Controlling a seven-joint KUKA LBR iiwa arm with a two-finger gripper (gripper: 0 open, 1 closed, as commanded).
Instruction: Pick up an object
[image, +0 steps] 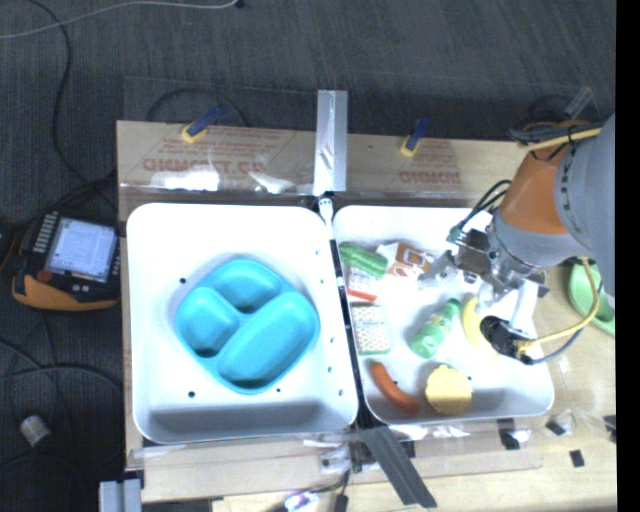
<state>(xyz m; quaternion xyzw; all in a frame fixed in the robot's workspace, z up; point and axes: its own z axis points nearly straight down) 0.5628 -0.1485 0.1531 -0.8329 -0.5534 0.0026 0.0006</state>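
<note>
White plastic walls of the right bin (545, 400) pen in a loose clutter, presumably so I can grab anything. My gripper (478, 262) hangs low over the bin's right side, near a green bottle (436, 330) and a yellow banana (471, 318) just beside it; I cannot tell how the gripper is set, and nothing shows in my hold. An orange-red sausage (392, 388) and a yellow block (448, 389) lie near the front wall. A blue divided tray (247, 322) sits in the left bin (150, 400).
</note>
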